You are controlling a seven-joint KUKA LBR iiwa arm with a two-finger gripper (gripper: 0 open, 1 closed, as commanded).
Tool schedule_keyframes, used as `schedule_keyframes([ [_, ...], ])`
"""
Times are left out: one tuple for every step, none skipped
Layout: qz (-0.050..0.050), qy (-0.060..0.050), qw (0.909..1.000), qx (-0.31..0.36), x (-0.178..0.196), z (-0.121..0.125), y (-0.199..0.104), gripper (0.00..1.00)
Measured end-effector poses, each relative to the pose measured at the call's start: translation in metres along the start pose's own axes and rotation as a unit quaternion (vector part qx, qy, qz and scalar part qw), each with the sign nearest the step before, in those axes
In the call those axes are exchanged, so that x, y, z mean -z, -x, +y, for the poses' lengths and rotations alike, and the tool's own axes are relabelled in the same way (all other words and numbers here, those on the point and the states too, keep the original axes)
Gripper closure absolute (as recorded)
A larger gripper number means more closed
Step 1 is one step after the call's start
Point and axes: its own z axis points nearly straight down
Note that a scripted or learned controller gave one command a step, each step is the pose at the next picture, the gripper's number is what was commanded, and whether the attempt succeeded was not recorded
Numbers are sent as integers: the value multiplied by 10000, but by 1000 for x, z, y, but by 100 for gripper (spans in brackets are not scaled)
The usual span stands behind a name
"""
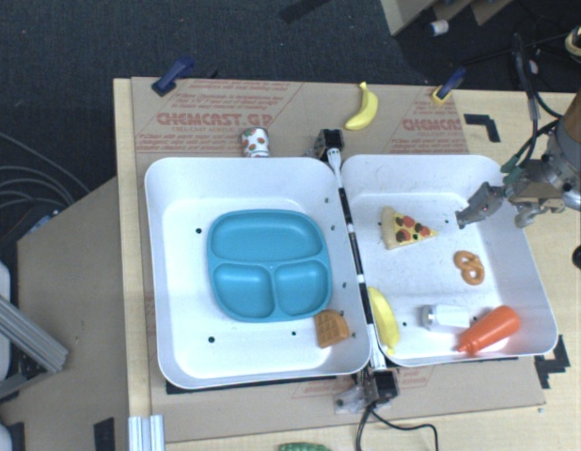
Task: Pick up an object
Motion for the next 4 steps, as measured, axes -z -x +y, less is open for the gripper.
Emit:
schedule_keyframes([
  [0,3,10000,-1,-191,47,14,0],
  [3,-6,10000,4,-190,131,20,0],
  [-4,5,10000,11,-180,132,20,100],
  [-4,2,10000,10,-180,132,20,0],
])
